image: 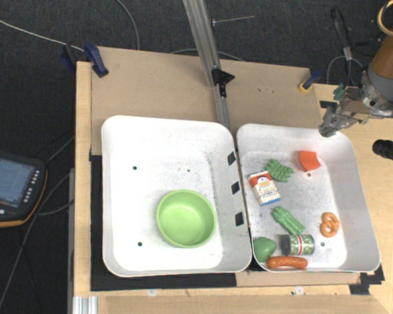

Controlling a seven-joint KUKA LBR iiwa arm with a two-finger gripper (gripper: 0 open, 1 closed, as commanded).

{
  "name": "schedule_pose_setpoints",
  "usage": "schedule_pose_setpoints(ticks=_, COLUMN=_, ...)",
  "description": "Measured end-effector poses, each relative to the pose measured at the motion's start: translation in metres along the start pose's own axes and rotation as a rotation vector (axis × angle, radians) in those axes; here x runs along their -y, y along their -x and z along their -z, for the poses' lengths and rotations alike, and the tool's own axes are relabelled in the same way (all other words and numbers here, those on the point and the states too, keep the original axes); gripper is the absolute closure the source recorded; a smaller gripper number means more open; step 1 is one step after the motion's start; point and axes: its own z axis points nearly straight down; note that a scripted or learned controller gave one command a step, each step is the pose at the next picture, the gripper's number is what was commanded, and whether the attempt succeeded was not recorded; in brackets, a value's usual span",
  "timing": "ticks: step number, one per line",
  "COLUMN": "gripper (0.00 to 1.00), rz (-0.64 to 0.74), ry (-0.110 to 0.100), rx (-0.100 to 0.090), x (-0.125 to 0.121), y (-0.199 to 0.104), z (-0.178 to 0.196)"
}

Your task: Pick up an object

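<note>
My gripper [328, 128] hangs over the far rim of the right bin [363, 196], above and a little right of an orange block [308, 160]. Nothing shows between its fingers. Further into that bin lie a green leafy toy [279, 170], a small red and white carton [264, 188], a green pickle-like toy [287, 220], a pretzel [329, 224], a small can [298, 245], a green rounded piece [264, 248] and a red sausage [287, 262]. The left bin [115, 181] holds a green bowl [186, 218].
A slanted metal pole [206, 47] rises from behind the gap between the bins. Blue clamps [95, 59] grip the wooden bench's far edge. A handheld pendant [9, 188] lies on the floor at the left.
</note>
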Motion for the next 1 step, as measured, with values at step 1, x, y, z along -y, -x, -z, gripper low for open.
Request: schedule_pose_setpoints(ticks=1, gripper=1.00, rz=0.000, ry=-0.001, rx=0.000, x=-0.0009, y=0.0000, z=0.0343)
